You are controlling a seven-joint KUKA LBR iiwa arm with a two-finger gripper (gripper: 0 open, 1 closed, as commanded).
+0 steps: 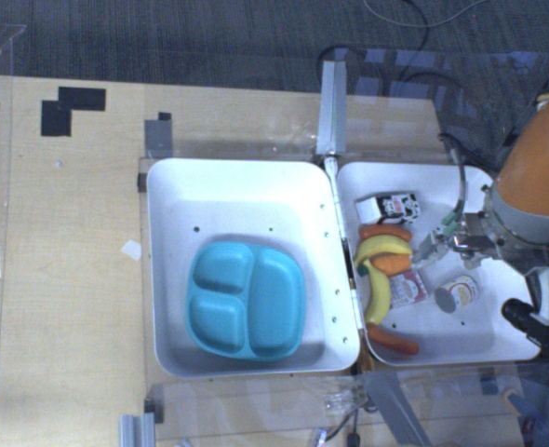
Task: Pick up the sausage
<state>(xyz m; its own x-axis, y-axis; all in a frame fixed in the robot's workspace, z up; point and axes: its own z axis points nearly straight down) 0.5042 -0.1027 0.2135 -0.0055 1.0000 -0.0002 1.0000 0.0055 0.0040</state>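
Down at the near edge of the right bin (461, 347) you have the sausage (393, 342): a short, smooth, reddish-orange cylinder lying almost flat along the bin's front wall, close to its left corner. Just above it a yellow banana (379, 291) curves up the left side of that bin, and a second banana (383, 246) bends across its top end. An orange carrot-shaped piece (392, 264) sits between the two bananas, touching them. Beside the long banana lies a flat pinkish packet (408, 290), and to its right a small round white container (458, 293) rests tilted on its side. Farther back you can see a small black-and-white carton (395, 209) near the bin's rear wall.

Your tool (435, 246) hangs over the middle of the right bin, above the packet and well apart from the sausage; whether it is wide or narrow you cannot tell, since the metal parts blur together there. Behind it the arm's orange band (540, 161) bulges in from the right.

Look left and the other bin (172, 250), glossy white with rounded corners, holds a teal plastic plate (247, 299) with three moulded compartments. Both bins sit on the pale wooden counter (60, 268).
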